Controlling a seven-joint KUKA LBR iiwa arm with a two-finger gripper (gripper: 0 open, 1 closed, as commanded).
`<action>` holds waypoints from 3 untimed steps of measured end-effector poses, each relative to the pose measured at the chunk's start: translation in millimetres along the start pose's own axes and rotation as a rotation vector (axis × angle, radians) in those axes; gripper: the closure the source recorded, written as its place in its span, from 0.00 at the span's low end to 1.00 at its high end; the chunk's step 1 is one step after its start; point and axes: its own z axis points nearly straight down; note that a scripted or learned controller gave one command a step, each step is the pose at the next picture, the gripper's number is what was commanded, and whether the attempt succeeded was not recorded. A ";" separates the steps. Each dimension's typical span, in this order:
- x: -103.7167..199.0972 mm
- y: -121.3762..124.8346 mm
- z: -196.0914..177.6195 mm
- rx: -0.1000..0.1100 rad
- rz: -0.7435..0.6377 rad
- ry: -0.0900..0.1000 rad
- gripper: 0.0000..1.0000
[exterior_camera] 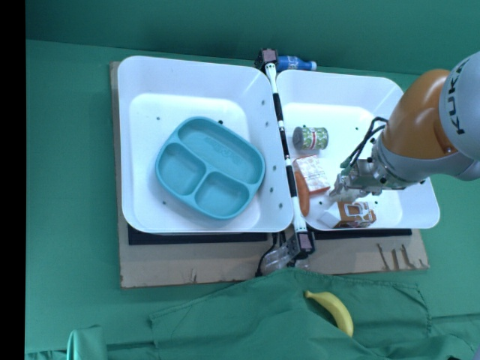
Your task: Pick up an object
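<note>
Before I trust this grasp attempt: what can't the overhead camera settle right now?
- Gripper: too small and blurred to tell its finger state or any contact.
- Small orange-and-white carton: partly hidden by the gripper; label unreadable.
- Orange packet: print too small.
- Yellow banana: lower end tucked into the green cloth.
- Blue bottle: partly behind the bin rim.

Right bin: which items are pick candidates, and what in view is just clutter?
Candidates, in the right bin, near the gripper:
- green can
- orange packet
- small carton

Clutter:
- blue divided tray, left bin
- banana on the cloth
- blue bottle behind the bins
</note>
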 end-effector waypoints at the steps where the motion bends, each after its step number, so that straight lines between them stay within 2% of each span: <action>1: 0.4 1.6 -1.1 -0.008 -0.001 -0.001 0.00; 2: -0.9 3.3 -13.8 -0.016 0.002 -0.004 1.00; 3: -30.4 28.3 -93.1 -0.008 -0.002 -0.004 1.00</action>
